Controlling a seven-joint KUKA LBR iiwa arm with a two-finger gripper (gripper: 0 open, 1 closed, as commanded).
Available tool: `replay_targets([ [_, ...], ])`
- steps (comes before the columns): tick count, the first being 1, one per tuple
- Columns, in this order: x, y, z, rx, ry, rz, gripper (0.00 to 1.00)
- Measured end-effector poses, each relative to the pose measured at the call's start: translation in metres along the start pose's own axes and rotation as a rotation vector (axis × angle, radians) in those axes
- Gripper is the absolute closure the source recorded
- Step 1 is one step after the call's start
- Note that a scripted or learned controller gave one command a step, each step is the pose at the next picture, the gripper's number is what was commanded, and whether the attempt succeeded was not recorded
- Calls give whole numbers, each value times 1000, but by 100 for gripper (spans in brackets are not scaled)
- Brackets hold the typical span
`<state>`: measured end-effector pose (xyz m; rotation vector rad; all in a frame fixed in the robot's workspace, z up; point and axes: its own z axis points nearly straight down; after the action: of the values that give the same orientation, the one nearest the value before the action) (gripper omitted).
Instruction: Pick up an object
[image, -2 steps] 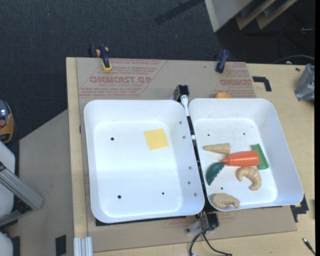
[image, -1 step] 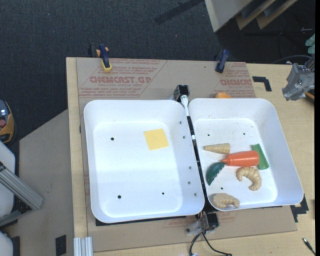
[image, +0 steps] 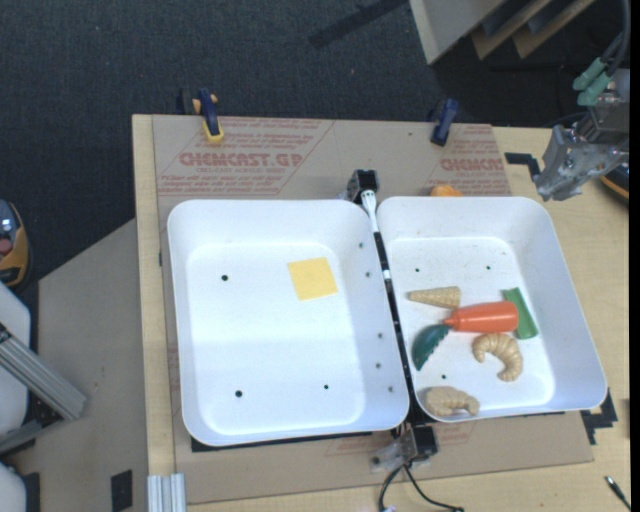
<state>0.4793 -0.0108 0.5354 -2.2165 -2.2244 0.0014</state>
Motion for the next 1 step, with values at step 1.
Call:
replay_targets([
  [1, 30, 0, 0, 0, 0, 1, 100],
])
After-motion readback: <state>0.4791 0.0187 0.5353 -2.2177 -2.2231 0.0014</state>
